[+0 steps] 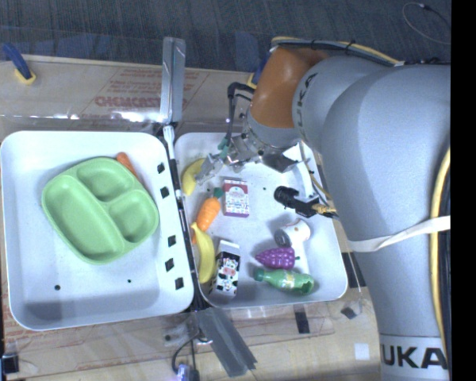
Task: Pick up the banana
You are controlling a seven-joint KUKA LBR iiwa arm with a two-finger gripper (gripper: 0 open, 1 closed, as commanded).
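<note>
Taking the red and white box (236, 197) in the middle of the right bin (331, 270) as the mark, the things nearest the camera lie well in front of it: a green bottle (286, 281) on its side at the front right, and a cow-patterned carton (227, 268) straight in front of the box, close to the bin's front wall. A bunch of purple grapes (276, 256) sits just behind the bottle, in front and to the right of the box. The banana (204, 254) lies in front and to the left of the box, stretched along the bin's left wall with the carton just beside its near end, and nothing grips it. A white object (295, 235) rests to the right front of the box, just behind the grapes. A small carrot (209, 211) lies just left of the box, tilted, close to the banana's far end. Far to the left of the box, in the left bin (16, 292), lies a green divided plate (101, 209), with an orange item (125, 162) at its far edge. Behind and to the left of the box a second yellow curved piece (190, 175) leans by the left wall. The gripper (219, 160) hangs just behind the box, near that yellow piece; whether the claw is released or clenched cannot be told.
</note>
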